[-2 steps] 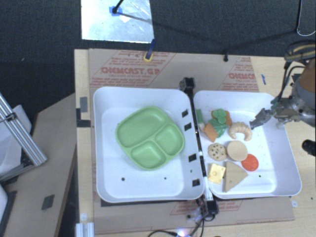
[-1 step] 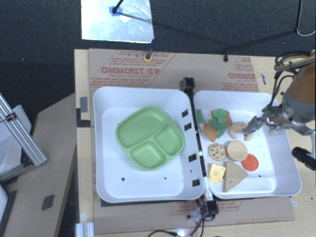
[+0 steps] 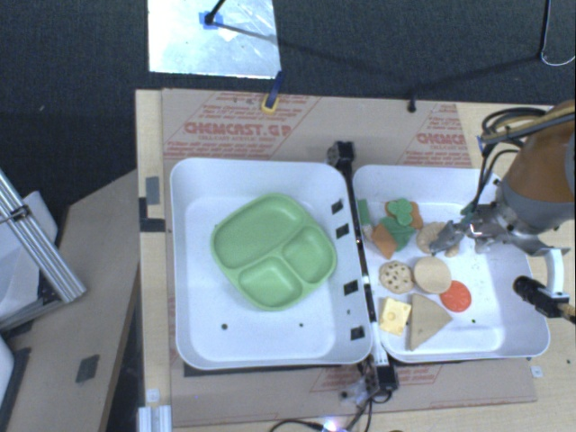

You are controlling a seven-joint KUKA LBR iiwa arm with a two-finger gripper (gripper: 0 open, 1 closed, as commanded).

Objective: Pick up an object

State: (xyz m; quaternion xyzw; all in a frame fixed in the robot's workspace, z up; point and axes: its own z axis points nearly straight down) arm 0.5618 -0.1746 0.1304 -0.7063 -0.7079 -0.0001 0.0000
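Note:
The right bin (image 3: pixel 508 338) holds several toy food pieces. Among them are a green broccoli (image 3: pixel 402 211), an orange wedge (image 3: pixel 385 239), a chocolate-chip cookie (image 3: pixel 395 276), a round tan bun (image 3: pixel 432 274), a red slice (image 3: pixel 456 296), a yellow cheese square (image 3: pixel 394 315) and a tan triangle (image 3: pixel 426 321). A small beige piece (image 3: pixel 434 236) lies in the middle of the bin. My gripper (image 3: pixel 457 234) sits low in that bin, right beside the beige piece on its right. Whether it touches or grips the piece is unclear.
The left bin (image 3: pixel 193 331) carries a green divided plate (image 3: pixel 274 250). A black hinge strip (image 3: pixel 355 250) runs between the bins. The grey arm (image 3: pixel 540 192) with cables crosses the right bin's far right side. A small green stick (image 3: pixel 363 211) lies by the divider.

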